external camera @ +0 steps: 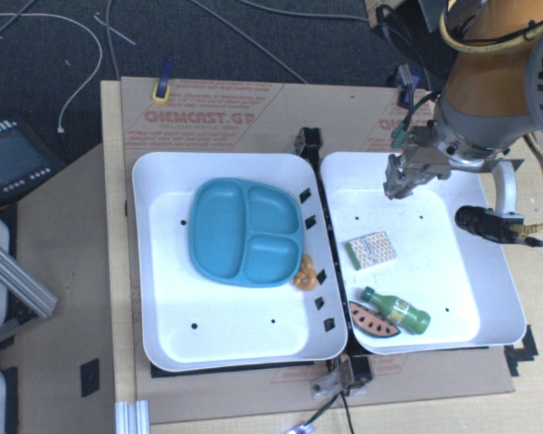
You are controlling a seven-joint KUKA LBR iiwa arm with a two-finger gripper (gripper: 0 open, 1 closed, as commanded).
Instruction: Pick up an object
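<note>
- Green plastic bottle [398,311] lying in right bin [489,283]: likely light, stiff, slick; take across its body.
- Gripper [396,188] above the bin's far end; grip state: cannot tell.

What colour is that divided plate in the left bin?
Light blue; the divided plate shows clearly in the overhead camera view.

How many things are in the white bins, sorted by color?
Blue: 1, the blue divided plate in the left bin
Orange-brown: 1, the small orange toy beside the plate
Green: 1, the green bottle in the right bin
Red: 1, the watermelon slice
Patterned: 1, the small box
Total: 5
</note>
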